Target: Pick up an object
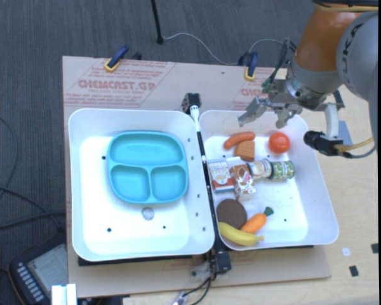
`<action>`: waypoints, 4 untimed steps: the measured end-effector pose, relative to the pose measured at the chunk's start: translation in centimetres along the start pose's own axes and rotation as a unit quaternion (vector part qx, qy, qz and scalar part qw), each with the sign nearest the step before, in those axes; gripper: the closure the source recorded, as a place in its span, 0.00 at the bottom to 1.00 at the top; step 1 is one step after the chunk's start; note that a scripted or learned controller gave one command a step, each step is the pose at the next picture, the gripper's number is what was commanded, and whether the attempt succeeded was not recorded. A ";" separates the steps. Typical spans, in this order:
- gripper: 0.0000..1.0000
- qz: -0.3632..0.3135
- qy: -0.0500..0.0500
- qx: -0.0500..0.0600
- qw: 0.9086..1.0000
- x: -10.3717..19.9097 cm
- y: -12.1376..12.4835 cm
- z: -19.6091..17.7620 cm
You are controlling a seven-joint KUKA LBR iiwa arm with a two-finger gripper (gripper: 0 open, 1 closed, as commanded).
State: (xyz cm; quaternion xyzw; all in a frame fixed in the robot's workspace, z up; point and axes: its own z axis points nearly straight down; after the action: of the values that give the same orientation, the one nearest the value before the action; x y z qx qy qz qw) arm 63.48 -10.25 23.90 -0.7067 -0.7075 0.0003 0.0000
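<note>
Nearest my camera sits the banana (240, 235), at the front edge of the right bin (322, 203). Going down in size, I see the left bin (89, 189) with its blue divided plate (147, 167), then the arm, whose gripper (268, 111) hangs over the right bin's far rim, fingers spread apart with nothing between them. My likely target is the tomato (279, 142), just in front of the gripper: I judge it light, smooth and round, so it may slip; I would close across its widest part. A sausage (239, 139) and an orange wedge (245, 149) lie just left of it, a small bottle (272, 169) in front. Cartons (232, 176), a brown cookie (231, 213) and a carrot (254, 222) crowd the middle.
</note>
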 end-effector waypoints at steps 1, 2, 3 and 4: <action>0.00 0.000 0.000 0.002 1.000 0.7 0.4 12.2; 1.00 0.000 0.000 0.000 1.000 0.6 0.5 11.1; 0.00 0.000 0.000 0.001 1.000 0.6 0.4 11.1; 0.00 0.001 -0.002 -0.005 1.000 0.5 -4.0 15.1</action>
State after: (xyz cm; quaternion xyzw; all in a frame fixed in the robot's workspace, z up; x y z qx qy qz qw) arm 59.42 -9.80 8.83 -0.7071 -0.7071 -0.0019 -0.0046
